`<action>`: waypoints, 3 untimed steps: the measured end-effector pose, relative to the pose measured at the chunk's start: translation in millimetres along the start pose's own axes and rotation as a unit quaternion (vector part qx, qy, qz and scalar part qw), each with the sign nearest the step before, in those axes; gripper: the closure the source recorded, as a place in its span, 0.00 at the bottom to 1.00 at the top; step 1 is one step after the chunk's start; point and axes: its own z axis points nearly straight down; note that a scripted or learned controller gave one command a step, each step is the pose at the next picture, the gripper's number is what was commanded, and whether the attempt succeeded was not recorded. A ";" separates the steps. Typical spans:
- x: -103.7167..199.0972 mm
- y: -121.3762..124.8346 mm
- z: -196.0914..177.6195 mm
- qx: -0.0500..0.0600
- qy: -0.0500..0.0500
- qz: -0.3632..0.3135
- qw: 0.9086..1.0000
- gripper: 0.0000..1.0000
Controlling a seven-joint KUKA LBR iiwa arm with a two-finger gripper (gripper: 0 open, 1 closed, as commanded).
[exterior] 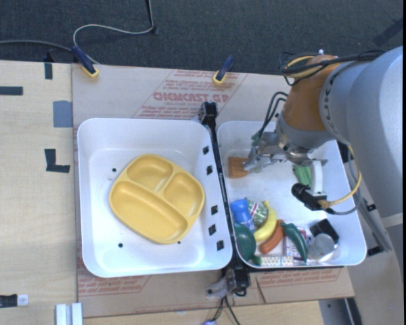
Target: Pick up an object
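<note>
My gripper (252, 162) hangs over the upper left part of the right bin (355, 239), its tips right beside a small orange-brown block (236, 167) on the bin floor. The tips touch or nearly touch the block's right side; I cannot tell whether anything sits between them. A pile of small toys lies at the bin's front: a blue piece (240, 212), a green-and-white ball (258, 212), a yellow banana (266, 227), a red-orange sausage shape (271, 241), dark green pieces (244, 241). A green and white object (309, 175) lies at the right.
The left bin (95, 134) holds a yellow divided plate (157, 198). A black divider with clips (215, 181) runs between the bins. A silver and black item (320, 242) rests in the right bin's front right corner. Cables hang off the arm's wrist (325, 202).
</note>
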 end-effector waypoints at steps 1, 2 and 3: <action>0.1 -1.5 2.0 0.003 0.000 0.000 1.000 0.00; 0.7 -0.9 -8.1 0.002 0.001 0.000 1.000 1.00; 0.7 -1.0 -7.9 0.002 0.001 0.000 1.000 0.00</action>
